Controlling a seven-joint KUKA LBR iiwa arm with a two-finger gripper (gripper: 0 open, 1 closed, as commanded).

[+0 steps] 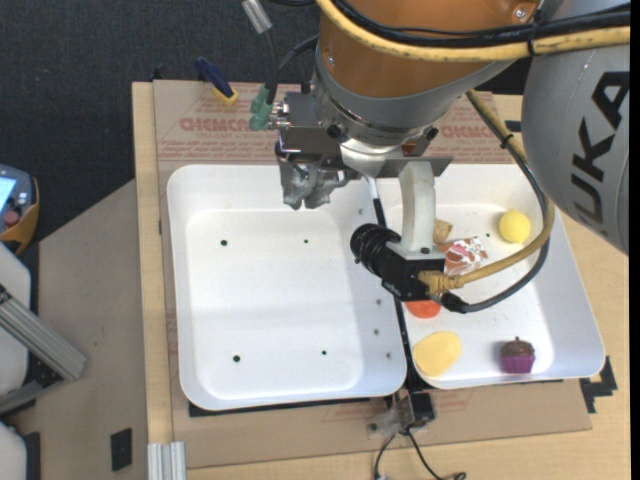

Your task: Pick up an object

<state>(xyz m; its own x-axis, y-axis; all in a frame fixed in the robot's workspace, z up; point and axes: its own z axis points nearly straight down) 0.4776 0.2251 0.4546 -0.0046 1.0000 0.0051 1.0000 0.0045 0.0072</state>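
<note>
The pincer [305,186] is seen over the far edge of the left bin [200,298], near the ridge between the two bins. Its grey fingers point down at the bin's back rim, but whether they are apart or together cannot be told from this view, and nothing is seen between them. Above it, the grey wrist and the orange band [420,28] of the arm are seen crossing the top of the view. A black cable fitting [385,258] with a tan hose is seen hanging over the ridge and across the left part of the right bin [575,308].

The objects available for picking are all found in the right bin. A yellow ball [514,226] is noted near its far right corner. A red-and-white wrapped item [465,256] is noted in the middle, just beside the hose. A red-orange piece [425,308] is seen partly covered by the cable fitting. A pale yellow lemon-like object [437,351] lies at the near left corner, and a small purple object [517,355] lies near it, to the right along the near rim.

Both bins are carried on a brown cardboard sheet [160,268] laid on the worktop.
</note>
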